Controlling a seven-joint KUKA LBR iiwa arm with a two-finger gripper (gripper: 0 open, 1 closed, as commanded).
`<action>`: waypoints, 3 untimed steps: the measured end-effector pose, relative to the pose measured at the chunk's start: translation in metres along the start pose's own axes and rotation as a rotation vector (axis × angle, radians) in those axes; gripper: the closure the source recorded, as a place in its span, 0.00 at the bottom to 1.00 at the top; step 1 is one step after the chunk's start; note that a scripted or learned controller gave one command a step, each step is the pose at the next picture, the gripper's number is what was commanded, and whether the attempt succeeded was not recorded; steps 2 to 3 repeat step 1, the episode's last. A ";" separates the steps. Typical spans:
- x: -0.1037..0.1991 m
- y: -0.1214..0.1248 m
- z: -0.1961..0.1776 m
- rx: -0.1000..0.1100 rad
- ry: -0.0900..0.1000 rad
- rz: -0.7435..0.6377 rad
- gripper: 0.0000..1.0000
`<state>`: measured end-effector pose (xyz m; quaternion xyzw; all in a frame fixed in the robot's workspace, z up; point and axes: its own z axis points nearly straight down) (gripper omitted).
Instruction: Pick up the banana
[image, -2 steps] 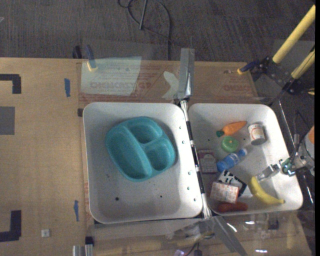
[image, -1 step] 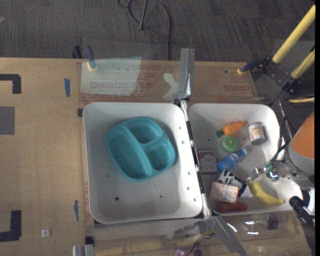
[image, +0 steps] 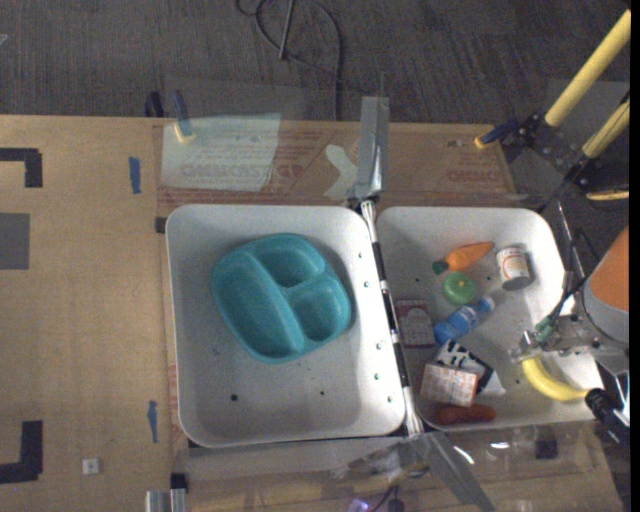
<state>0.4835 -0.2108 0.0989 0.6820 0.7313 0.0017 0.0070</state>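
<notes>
Two bins: shallow, white, side by side on the bench; listed left to right.
Left bin (image: 190, 330): holds a teal divided plate (image: 282, 296), lying flat toward the upper middle; no part in this step.
Right bin (image: 420, 235): crowded; the work happens at its lower right corner.
Small goods, right bin: carrot (image: 468, 255) and green round item (image: 460, 289) near the top; white can (image: 514, 266) to their right; blue bottle (image: 462, 321) at the middle; card packet (image: 449, 384) and red item (image: 464, 412) along the bottom edge.
Banana (image: 551, 381): yellow, curved, lying against the bin's lower right wall, well apart from the carrot and can, near the card packet.
Gripper (image: 540, 342): sits just above the banana's upper end; whether its fingers are spread or closed cannot be told from this view.
Step in hand: judged to be the descent and closing on the banana.
Handling note: best to straddle the fruit across its narrow width, near mid-length, rather than at the tip.
Risk: the bin wall is close; a finger may catch it, or the curved fruit may roll out of the pinch.
</notes>
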 end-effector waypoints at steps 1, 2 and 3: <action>0.035 0.002 -0.101 0.012 0.007 0.111 1.00; 0.035 0.002 -0.101 0.012 0.007 0.111 1.00; 0.035 0.002 -0.101 0.012 0.007 0.111 1.00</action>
